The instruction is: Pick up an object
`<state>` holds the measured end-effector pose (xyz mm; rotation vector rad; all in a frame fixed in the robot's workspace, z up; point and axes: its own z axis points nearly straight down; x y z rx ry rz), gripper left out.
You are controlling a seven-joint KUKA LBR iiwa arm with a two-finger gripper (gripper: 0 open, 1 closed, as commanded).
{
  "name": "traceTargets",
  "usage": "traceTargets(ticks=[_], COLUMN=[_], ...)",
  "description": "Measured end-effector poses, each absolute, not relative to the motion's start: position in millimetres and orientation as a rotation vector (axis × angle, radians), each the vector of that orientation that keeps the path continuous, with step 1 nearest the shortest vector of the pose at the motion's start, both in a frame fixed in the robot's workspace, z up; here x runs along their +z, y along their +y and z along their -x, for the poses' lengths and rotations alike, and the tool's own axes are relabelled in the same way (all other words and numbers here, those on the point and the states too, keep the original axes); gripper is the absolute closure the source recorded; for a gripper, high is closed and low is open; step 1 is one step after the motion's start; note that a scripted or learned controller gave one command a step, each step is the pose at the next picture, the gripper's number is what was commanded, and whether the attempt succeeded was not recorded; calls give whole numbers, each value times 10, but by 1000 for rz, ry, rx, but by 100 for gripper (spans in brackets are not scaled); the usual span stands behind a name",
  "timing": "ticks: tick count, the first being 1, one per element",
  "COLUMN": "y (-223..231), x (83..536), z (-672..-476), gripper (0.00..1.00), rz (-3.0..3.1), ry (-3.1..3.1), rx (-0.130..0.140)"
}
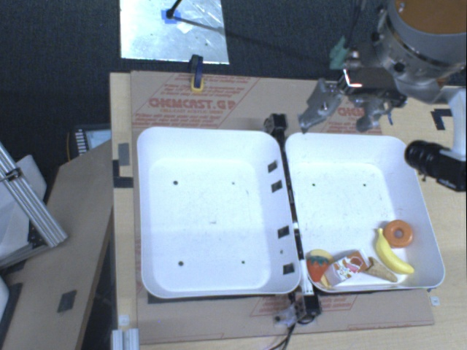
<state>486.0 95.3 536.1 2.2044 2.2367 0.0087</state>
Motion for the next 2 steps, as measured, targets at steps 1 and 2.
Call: traceTargets(ticks=[1, 2], y=[1118, 2064], x=[3962, 3866], z=[-4855, -4854], gripper=[0, 0], rz=[-2220, -2209], ry=[2233, 2237], rx=[-17, 3])
